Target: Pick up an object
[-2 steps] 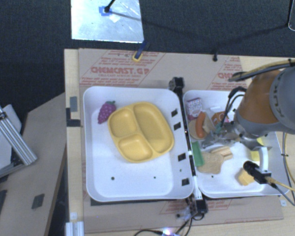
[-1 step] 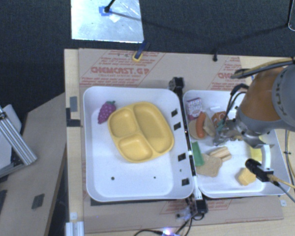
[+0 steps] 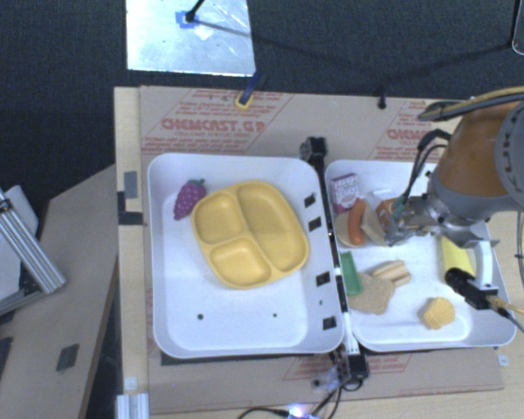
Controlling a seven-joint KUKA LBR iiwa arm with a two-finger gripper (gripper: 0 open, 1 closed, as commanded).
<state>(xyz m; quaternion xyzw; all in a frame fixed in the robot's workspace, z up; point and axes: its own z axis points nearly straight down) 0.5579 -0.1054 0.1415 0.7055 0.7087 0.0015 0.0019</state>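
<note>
Reach step: I have gripper (image 3: 400, 219) low in right bin (image 3: 419, 337), over hot dog (image 3: 359, 223) at bin's 11 o'clock. Grip state: cannot tell. Next: confirm closure before lifting.

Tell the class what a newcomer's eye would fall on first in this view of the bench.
The big yellow three-compartment plastic plate in the left white bin draws the eye first, with a small purple toy grape bunch at its upper-left corner. Next comes the grey arm with its orange band, reaching from the right over the right white bin, its gripper low among scattered toy food near a red toy sausage.
</note>
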